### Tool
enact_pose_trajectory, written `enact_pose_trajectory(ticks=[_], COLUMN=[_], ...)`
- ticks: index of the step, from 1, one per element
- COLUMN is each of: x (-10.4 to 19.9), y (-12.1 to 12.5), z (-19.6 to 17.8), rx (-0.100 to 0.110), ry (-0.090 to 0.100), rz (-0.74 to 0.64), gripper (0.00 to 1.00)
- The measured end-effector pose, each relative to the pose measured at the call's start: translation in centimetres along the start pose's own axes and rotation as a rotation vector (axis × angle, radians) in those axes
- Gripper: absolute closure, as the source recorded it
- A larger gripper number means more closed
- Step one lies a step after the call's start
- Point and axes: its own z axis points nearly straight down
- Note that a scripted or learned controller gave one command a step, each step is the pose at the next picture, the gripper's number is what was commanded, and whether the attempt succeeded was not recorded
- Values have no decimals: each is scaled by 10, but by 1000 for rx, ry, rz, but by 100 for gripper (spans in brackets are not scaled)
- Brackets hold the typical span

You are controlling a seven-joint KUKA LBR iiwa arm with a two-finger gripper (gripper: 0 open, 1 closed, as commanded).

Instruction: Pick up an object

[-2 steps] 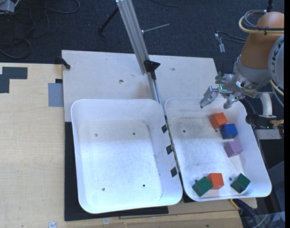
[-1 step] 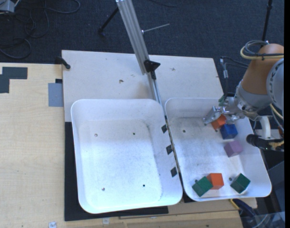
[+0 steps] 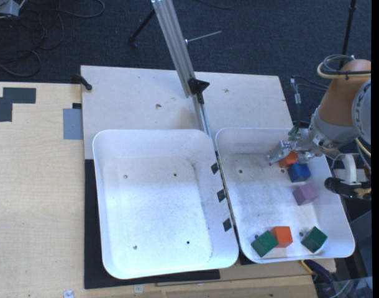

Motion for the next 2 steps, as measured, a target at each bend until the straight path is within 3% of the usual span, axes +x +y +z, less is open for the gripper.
enact_pose_trajectory(ticks=[1, 2], x=[1, 1], y=[16, 16], z=[1, 2], rx=[-11, -11], ry=[-7, -7], rz=[1, -1], gripper=[0, 0])
